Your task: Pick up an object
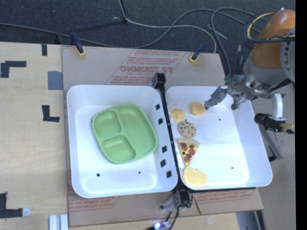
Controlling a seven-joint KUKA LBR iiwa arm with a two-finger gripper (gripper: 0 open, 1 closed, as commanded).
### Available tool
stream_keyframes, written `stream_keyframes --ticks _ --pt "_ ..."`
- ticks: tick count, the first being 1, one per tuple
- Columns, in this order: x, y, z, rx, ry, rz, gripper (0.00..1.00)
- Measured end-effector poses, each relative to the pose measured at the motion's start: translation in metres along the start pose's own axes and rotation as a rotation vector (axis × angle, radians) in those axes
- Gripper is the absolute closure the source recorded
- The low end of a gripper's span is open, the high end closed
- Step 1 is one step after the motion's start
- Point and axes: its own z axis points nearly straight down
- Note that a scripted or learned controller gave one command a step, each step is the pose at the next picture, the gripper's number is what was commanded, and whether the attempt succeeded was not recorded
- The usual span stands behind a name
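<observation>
Over the right bin (249, 143) the gripper (221, 99) hangs released, fingers spread with nothing between them, just beside a small yellow food piece (198, 109), while a cookie (186, 128), pizza slice (188, 150) and two more yellow pieces lie along that bin's left side

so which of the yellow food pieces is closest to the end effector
The small yellow piece at the back of the right bin, just beside the end effector. The other small one sits further left, and the large one lies at the front edge.
</observation>
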Motion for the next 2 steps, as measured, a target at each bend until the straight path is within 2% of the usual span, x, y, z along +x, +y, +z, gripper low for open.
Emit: stream_keyframes --ticks 1,2 --pt "0.001 0.003 -0.009 -0.014 -0.002 -0.004 0.00" --pt "0.009 -0.003 0.041 -0.010 -0.002 -0.003 0.00"
